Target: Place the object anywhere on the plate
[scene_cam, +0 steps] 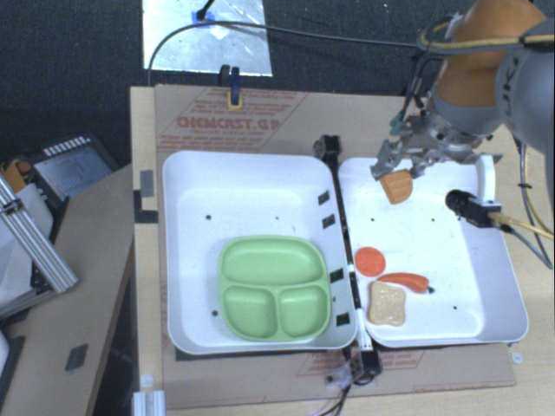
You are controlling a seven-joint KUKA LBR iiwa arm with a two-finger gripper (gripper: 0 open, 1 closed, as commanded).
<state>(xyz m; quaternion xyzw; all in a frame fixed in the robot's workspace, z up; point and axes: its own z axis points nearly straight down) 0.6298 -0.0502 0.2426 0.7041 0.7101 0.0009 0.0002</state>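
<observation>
Two white bins (260,167) sit on a cardboard-topped bench (260,115). Right of the green plate (273,286), the gripper (401,170) pinches an orange block (398,186).

A dark, speckled floor (69,50) — it may be carpet, though the view is too coarse to be sure — fills the top and left of the scene. On it, near the top, lies a shiny silver sheet (206,22) that catches the light, with a black cable (186,31) curving across it. The bench top is a tan board (243,115) with faded red lettering. To the left stands a lighter wooden table (78,267), slightly lower in the frame, carrying a small dark device with a pale screen (65,170) and a ribbed metal rail (35,245) lying at a slant. Lighting is even and soft — no hard shadows fall on the board.
</observation>
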